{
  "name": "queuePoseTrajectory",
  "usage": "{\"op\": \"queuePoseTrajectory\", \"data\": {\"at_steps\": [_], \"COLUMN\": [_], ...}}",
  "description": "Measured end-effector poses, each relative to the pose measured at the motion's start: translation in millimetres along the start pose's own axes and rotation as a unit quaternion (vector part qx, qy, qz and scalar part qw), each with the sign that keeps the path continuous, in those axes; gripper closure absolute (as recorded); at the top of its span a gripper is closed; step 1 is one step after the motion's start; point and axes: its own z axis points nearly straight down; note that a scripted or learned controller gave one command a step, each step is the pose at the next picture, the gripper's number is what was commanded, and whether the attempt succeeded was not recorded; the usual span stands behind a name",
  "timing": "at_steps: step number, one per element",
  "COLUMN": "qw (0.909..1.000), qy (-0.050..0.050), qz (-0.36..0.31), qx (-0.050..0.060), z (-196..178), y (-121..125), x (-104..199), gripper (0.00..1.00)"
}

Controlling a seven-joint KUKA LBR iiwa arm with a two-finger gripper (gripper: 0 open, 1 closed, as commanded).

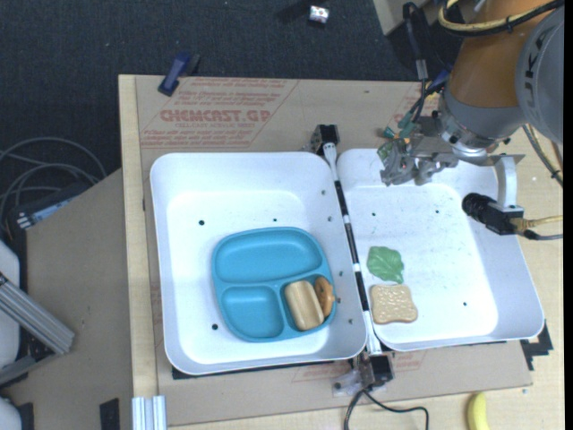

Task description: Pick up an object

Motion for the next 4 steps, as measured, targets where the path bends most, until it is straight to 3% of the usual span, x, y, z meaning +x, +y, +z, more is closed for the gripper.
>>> {"op": "queuePoseTrajectory", "data": {"at_steps": [1,2,3,4], "qw": [1.0000,1.0000,1.0000,1.0000], "qy": [0.000,0.000,0.000,0.000], "qz": [0.000,-0.001,0.000,-0.001], "qx": [0.000,-0.002,0.000,-0.002], "z": [-24.1,-30.7,-22.7,-5.7], "y": [-32.1,-9.4,-13.3,15.5], "x": [-18.9,13.1,16.3,26.8], "gripper": [1.00,1.00,1.00,1.00]}}
